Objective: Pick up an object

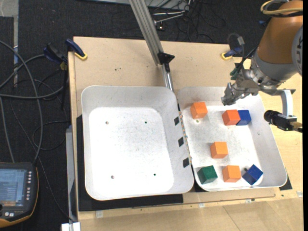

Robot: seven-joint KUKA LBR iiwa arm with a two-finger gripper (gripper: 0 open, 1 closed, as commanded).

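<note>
The right bin (269,143) holds several blocks. An orange block (198,110) lies at its far left, and another orange block (231,117) touches a blue block (244,117) farther right. A third orange block (219,149) sits mid-bin. Along the near edge are a green block (208,174), an orange block (231,173) and a blue block (252,174). My gripper (228,98) hangs over the bin's far edge, just above and behind the orange and blue pair. Nothing shows between its fingers.
The left bin (96,105) sits beside the right one. A slanted metal pole (147,25) runs down to the gap between the bins. Clamps (74,49) grip the board's far corners. A black fixture (279,119) sticks in at the right bin's right side.
</note>
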